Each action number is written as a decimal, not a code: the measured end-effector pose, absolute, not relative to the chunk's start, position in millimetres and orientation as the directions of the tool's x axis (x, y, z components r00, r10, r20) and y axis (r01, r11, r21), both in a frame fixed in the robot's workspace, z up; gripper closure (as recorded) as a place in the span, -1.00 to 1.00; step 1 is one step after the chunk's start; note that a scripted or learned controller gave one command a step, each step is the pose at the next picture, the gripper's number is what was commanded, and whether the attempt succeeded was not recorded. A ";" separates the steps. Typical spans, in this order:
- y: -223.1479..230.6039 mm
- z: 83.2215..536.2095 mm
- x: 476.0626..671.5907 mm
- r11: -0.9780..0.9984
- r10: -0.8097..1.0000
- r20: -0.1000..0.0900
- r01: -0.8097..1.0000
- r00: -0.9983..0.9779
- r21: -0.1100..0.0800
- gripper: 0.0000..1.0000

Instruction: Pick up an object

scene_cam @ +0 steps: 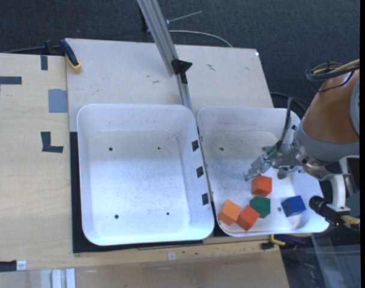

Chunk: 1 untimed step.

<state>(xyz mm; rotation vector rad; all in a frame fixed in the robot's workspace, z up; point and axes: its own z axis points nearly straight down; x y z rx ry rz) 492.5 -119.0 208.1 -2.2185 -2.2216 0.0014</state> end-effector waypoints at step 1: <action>-146.1 110.2 520.7 0.002 1.000 0.000 1.000 -0.002 0.000 -1.00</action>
